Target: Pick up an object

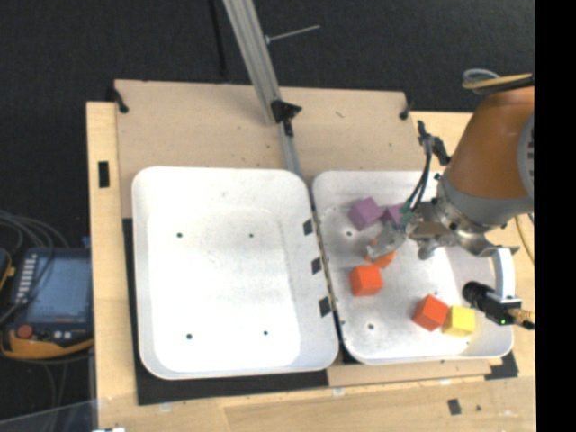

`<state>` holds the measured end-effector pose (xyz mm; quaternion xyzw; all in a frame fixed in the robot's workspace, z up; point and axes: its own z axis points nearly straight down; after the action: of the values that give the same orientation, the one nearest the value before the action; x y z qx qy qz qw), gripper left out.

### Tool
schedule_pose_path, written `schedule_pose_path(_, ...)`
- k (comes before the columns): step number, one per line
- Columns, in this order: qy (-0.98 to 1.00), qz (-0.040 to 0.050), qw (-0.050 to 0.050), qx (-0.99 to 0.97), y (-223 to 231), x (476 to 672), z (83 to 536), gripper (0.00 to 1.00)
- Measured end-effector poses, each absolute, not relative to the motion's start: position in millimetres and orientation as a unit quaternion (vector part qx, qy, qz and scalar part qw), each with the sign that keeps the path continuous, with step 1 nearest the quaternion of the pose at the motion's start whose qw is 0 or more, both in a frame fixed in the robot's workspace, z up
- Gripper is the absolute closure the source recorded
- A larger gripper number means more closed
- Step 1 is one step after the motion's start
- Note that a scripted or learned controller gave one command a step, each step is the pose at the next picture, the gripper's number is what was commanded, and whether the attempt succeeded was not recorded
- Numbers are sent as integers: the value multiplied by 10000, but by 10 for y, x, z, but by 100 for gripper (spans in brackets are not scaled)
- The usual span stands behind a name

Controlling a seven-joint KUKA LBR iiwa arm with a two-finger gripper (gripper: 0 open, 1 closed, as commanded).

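Dark floor surrounds a pale wood desk (225,120) w/ two shallow white bins side by side. Left bin (225,268) shows just a few dark dots on its floor. Right bin (360,340) holds the objs: purple block (364,211) near the top, smaller purple piece (393,215) just beside it, orange-red cube (365,280) mid-bin, orange cube (431,312) touching a yellow cube (461,320) toward the lower right. Arm (490,160) comes in from the right; gripper (387,244) sits low over a small orange piece (382,258) just above the orange-red cube. Can't tell if it's open, closed or gripping anything. Tablet-like screen (54,291) lies off the desk's left side.
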<state>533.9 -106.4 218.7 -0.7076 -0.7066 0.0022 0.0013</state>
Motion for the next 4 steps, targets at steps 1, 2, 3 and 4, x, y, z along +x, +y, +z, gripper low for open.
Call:
schedule_pose_path(1,-7064,20,13,-7078,-1081,5350,1762,0)
schedule_pose_path(2,-7065,24,19,-7077,-1136,5327,1136,0)
schedule_pose_path(3,-7041,-16,-15,-7101,-1136,5353,1279,100)
schedule_pose_path(4,-7050,-16,-26,-7092,-1199,5280,1835,100)
